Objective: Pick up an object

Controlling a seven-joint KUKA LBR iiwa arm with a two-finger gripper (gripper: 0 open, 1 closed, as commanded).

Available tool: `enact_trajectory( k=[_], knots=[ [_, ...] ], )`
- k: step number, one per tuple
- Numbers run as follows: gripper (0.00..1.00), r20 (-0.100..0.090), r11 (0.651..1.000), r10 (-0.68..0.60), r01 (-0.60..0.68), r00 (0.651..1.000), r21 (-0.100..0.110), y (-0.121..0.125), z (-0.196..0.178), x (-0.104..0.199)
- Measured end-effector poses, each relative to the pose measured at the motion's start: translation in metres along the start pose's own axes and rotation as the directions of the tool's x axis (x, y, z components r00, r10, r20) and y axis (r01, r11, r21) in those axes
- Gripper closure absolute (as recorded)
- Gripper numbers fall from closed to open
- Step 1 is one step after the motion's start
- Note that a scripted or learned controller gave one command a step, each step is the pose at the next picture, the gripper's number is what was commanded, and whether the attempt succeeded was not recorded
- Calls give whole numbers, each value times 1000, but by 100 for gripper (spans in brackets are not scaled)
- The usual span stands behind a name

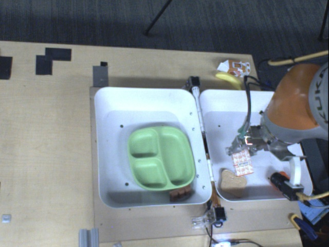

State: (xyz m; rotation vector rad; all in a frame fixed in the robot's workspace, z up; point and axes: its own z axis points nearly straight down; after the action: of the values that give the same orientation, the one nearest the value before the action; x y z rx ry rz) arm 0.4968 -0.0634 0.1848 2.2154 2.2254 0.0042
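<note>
The small red-and-white packet point(242, 163) lies in the right bin point(221, 112), just below the gripper point(245, 143) (whether it grips anything, I cannot tell). The approach looks underway; next comes a firm closing and lift. A tan, bread-like piece point(232, 181) sits nearby.

I work in a lab: a plywood tabletop point(46, 153) bolted with two white bins point(110, 138), loose cables point(248, 102) at the frame's right, grey carpet point(103, 9) along the top.
</note>
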Motion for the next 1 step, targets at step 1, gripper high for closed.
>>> enact_trajectory(
  k=[1],
  knots=[
    [100, 0, 1000, 1, -1, 1000, 1, -10, 1, -5]
  ],
)
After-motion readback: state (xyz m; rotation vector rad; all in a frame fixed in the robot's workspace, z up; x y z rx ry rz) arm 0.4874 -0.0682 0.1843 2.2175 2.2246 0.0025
